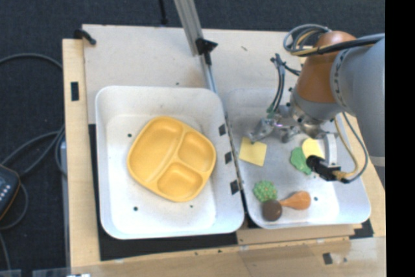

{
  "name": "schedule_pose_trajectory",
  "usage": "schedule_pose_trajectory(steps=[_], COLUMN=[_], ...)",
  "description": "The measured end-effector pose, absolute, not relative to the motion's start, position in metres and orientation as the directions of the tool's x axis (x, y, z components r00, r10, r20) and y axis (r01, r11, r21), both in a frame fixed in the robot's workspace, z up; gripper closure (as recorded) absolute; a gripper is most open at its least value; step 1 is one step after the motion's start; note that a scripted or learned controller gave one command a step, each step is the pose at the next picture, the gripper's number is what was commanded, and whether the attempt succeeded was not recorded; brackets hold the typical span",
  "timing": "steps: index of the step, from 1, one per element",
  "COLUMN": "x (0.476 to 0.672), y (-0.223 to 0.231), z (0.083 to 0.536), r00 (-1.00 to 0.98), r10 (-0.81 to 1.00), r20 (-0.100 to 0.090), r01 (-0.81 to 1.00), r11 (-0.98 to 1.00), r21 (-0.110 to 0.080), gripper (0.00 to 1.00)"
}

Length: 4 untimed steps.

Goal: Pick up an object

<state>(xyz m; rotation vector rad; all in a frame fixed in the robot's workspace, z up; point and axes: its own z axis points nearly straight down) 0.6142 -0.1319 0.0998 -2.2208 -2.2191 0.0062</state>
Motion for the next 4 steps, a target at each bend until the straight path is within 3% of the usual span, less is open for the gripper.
schedule_pose_trajectory(steps=[1,3,4], x=[0.617,0.62,0.621], y=[-0.133,-0.149,-0.15], z=[0.115,0.239,0.254], r00=[0.004,-0.001,-0.002], r10=[1.0,1.0,1.0], r20=[-0.002,-0.003,-0.001], r01=[1.0,1.0,1.0], r11=[-0.004,0.001,0.002], r21=[0.004,0.009,0.003], gripper=[1.0,1.0,1.0])
